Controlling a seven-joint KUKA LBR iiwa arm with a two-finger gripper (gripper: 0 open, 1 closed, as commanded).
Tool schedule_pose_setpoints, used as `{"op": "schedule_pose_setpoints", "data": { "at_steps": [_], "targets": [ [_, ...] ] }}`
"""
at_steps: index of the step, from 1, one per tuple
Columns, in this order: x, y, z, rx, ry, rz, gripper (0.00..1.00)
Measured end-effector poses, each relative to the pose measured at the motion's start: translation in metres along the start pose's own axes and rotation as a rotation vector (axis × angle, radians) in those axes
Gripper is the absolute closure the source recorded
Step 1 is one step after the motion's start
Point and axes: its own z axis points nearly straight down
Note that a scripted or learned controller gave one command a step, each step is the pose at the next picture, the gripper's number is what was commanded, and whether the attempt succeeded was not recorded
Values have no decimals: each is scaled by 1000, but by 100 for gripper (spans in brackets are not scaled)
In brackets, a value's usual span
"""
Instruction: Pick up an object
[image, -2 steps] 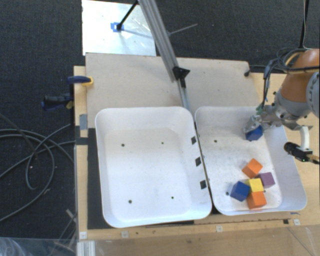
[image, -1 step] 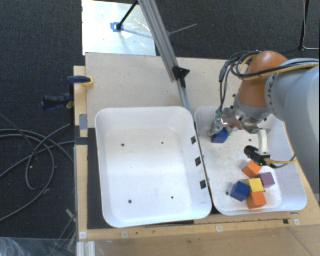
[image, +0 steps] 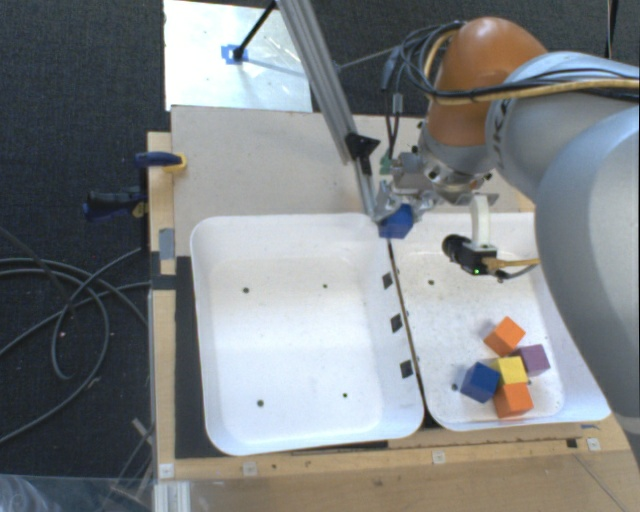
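My gripper (image: 398, 212) hangs over the far end of the divider between the two white bins. It is shut on a small blue cube (image: 396, 224), which shows between the fingertips, lifted off the bin floor. In the right bin (image: 450, 310), near its front right corner, lies a cluster of cubes: an orange one (image: 505, 336), a purple one (image: 534, 359), a yellow one (image: 513, 370), a blue one (image: 480, 382) and a second orange one (image: 514, 399).
The left bin (image: 300, 340) lies beside the right one, with a raised divider (image: 398, 322) between them. A slanted metal pole (image: 330, 90) crosses behind the gripper. A black part with a green light (image: 466, 252) hangs off the wrist over the right bin.
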Motion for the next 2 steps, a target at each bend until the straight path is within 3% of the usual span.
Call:
{"op": "schedule_pose_setpoints", "data": {
  "at_steps": [1,2],
  "targets": [
    [-37,12,-60,2,-4,13,100],
    [57,1,-1,15,0,1,100]
  ]
}}
